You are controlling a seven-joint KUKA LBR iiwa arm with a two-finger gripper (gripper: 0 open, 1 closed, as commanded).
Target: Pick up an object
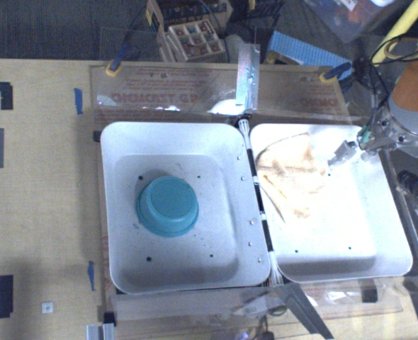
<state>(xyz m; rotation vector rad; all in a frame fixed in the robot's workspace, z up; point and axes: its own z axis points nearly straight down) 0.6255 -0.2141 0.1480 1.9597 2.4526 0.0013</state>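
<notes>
- The thing for me to pick up is a teal bowl (168, 205), round and plain, sitting upside down with its flat base facing up and its wider rim flaring out below.
- The bowl is lying in the left bin (117, 154), a little left of the middle of its sunken floor, well clear of the walls.
- Small dark specks are showing on that bin's floor around the bowl; they are too small for me to say what they are.
- The right bin (379, 261) is sitting just beside the left one, their rims touching along the middle.
- A crumpled cloth (292, 174), pale with tan and brownish stains, is lying in the upper left part of the right bin, close to the shared rim.
- My gripper (343, 154) is hanging over the upper right part of the right bin, pointing left toward the cloth, near its right edge, and well apart from the bowl.
- Nothing is sitting between its tips, but it looks too small and pale against the white bin for me to tell its state.
- Both bins are resting on the wooden worktop (32, 190).
</notes>
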